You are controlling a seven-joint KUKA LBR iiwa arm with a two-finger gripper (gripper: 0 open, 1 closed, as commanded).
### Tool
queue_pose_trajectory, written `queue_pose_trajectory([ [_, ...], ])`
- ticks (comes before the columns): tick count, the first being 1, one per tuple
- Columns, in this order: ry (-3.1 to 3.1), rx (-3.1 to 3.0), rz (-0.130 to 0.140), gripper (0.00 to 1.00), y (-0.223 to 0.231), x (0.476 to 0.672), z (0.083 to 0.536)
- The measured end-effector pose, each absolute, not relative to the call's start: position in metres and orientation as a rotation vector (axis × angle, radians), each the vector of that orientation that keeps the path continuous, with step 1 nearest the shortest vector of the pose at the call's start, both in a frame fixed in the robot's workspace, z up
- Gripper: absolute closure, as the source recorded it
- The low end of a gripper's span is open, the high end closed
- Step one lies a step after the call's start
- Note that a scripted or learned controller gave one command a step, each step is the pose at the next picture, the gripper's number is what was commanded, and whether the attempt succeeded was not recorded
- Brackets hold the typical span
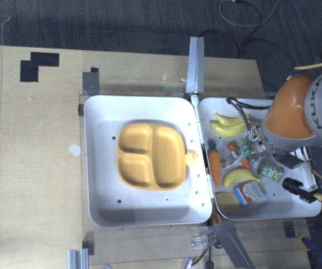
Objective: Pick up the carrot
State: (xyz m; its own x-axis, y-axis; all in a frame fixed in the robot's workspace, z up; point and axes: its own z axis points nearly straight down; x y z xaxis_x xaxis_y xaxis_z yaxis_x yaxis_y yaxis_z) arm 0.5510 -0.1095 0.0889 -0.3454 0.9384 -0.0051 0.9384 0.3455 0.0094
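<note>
The carrot [214, 167] is orange and slim. It lies lengthwise along the left wall of the right bin [295, 206], tip toward the front. My gripper [251, 150] hangs over the middle of that bin, about a hand's width right of the carrot and among other items. The grey arm with its orange band [288, 115] covers the bin's right side. Nothing can be seen held.
A yellow divided plate [152, 154] fills the left bin [102, 167], with a small orange piece [191, 157] at its right rim. Around the gripper lie a banana bunch [229, 125], a single banana [240, 176], a green can [270, 170] and a small packet [250, 192].
</note>
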Motion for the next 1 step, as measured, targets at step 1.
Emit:
queue_pose_trajectory([
  [1, 2.571, 1.785, 0.015, 1.0, -0.1079, 0.5541, 0.0996],
])
